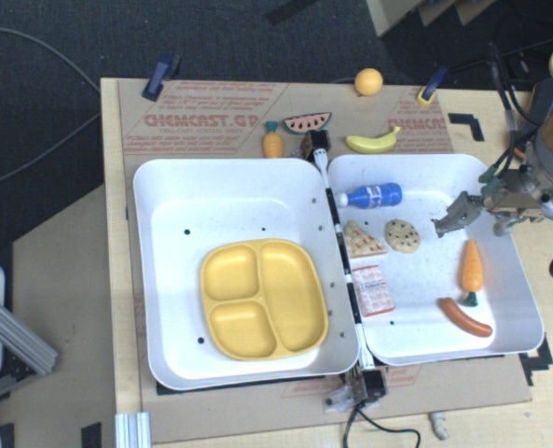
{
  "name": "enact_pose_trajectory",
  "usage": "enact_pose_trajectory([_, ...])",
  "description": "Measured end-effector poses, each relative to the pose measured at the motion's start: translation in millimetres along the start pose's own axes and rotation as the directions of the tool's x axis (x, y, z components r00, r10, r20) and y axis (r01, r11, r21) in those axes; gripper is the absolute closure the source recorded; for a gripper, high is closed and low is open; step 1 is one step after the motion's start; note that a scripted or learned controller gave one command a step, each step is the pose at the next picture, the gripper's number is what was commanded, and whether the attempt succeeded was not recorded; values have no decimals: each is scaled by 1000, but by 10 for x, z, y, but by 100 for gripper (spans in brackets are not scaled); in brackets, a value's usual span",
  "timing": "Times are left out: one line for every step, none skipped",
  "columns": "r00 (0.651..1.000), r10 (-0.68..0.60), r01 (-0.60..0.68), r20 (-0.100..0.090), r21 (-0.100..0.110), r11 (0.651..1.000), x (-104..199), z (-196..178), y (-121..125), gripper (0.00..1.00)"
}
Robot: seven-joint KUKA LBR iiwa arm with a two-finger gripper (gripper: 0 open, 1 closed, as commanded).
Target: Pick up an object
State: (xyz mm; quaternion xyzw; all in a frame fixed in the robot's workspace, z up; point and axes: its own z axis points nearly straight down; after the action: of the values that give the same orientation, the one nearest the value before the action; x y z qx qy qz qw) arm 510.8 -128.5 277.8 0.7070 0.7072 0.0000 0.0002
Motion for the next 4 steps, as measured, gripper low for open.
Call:
enact_pose_trajectory([1000,1,-1,-1,2,1000,-589,456,151,0])
enact_pose_trajectory([1000,1,-1,-2,4,1000,-845,1773,343,0])
enact_pose_trajectory([1000,0,0,-1,2,1000,-788,1938,19,0])
enact_pose_trajectory([1000,1,-1,0,-1,1000,-788,1833,27,100])
